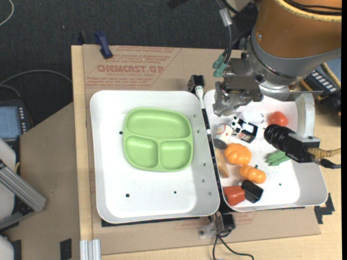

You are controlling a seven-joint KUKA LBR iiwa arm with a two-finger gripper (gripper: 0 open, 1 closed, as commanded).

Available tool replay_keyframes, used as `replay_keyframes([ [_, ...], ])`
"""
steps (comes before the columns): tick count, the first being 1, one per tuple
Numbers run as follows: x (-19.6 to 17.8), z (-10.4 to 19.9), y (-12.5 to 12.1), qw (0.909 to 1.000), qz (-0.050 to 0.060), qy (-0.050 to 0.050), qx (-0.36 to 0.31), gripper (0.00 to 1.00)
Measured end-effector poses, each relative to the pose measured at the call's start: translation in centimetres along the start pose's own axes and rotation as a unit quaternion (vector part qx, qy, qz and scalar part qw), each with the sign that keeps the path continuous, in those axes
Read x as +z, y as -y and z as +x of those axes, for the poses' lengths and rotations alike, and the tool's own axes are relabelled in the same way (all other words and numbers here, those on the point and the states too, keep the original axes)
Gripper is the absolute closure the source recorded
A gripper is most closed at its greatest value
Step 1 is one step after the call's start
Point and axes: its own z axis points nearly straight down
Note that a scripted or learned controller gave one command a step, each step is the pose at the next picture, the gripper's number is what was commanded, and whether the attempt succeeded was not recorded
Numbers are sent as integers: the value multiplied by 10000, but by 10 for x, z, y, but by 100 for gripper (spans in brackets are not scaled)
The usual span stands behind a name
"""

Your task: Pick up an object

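Over the right bin (303,191), the fingers (221,108), state untellable, hang beside a black-and-white object (243,129) lying crosswise.

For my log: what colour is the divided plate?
The plate is light green; camera view.

Bright, even light; soft shadows.

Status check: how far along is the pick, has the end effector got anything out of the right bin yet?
Done: nothing lifted, as far as I can tell; the orange pumpkin, red ball and red block lie in the right bin. In hand: the end effector is over that bin's far-left corner, near a small black-and-white item. Left: closing on an object and lifting it.
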Motion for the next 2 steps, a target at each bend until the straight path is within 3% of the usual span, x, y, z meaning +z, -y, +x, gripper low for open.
replay_keyframes([
  [1,-47,-78,0,10000,-17,10,59,100],
  [2,-18,-76,1,10000,42,8,30,100],
])
